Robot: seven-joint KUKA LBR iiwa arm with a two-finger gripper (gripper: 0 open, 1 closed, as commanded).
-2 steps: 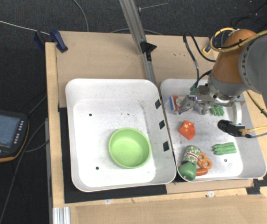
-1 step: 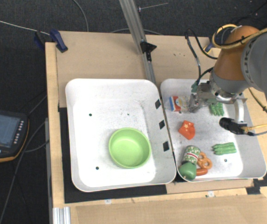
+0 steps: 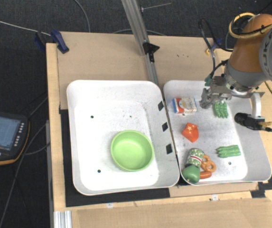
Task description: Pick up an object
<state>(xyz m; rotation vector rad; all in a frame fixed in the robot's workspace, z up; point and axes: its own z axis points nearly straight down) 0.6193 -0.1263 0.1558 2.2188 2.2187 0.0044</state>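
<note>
Overhead, the grey arm with its orange band (image 3: 249,39) reaches in from the right and hangs over the far part of the right bin (image 3: 249,170). End effector (image 3: 215,98) sits low, between a small white carton with red and blue print (image 3: 184,105) and a green ridged toy (image 3: 220,109). It is just beside both; contact with either cannot be made out. Whether the end effector stands wide or narrow cannot be told from this angle, and nothing is seen held in it.

Right bin contents, going from far to near: the carton, the green ridged toy, a red-orange block (image 3: 190,132) near the middle, a second green ridged piece (image 3: 228,151) toward the right wall, and a cluster at the near left corner, namely a patterned can (image 3: 195,156), an orange pretzel-like piece (image 3: 207,166) and a green rounded item (image 3: 191,174), all touching or nearly so.

Left bin (image 3: 88,99) carries a light green bowl (image 3: 132,150), upright, toward its near right side.

Both bins rest side by side on the pale wooden worktop (image 3: 102,51). A handheld control pendant (image 3: 3,136) lies on the dark floor to the left.
</note>
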